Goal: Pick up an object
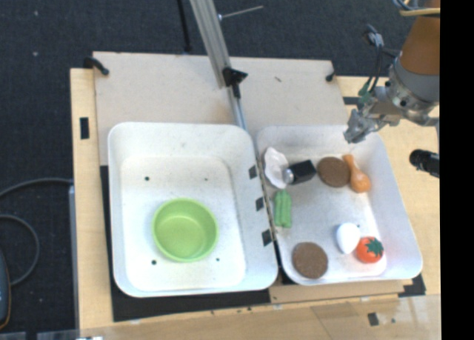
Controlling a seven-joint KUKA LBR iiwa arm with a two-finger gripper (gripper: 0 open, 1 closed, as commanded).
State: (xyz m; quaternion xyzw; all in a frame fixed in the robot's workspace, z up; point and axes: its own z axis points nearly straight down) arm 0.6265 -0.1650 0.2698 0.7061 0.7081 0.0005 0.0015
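The gripper [358, 131] hangs over the far right corner of the right bin [396, 205], carrying nothing; whether its fingers are apart or together I cannot tell. Below it in that bin lie an orange piece [357, 175] touching a brown disc [334, 172], a black item [301, 172], a white scrap [275, 166], a green stick [283, 209], a second brown disc [309, 260], a white egg [346, 237] and a tomato [369, 250]. The left bin [126, 146] holds a green bowl [184, 230].

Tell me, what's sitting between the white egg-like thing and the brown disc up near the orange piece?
Nothing. In the camera view, the stretch of right bin floor between the white egg and the upper brown disc is bare white.
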